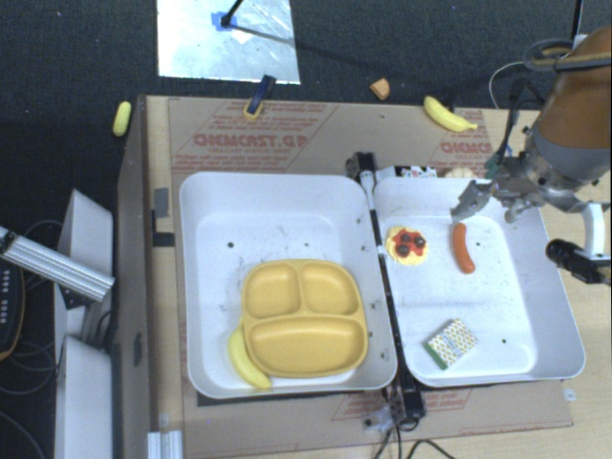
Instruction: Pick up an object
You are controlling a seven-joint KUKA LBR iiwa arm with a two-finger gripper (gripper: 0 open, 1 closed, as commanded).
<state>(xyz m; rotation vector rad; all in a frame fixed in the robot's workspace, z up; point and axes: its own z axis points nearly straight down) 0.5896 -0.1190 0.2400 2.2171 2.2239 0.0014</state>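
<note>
The tool (490, 202) hovered with fingers spread and empty just above the upper end of the sausage (464, 248), which lay flat in the right bin (555, 347). Judged early: approach made; descent, closure and lift remained.

Up-frame of the pincer (492, 202), a loose banana (448, 114) lies on the cardboard sheet (287, 137). Farther to its left sit an orange chunk (381, 88), a blue-yellow clip (258, 97) and a silvery sheet (228, 27).

Robotics lab, grey arm (574, 113) over two white bins (287, 194), cardboard-covered bench (287, 137), toy food, loose cables (29, 304)
</note>
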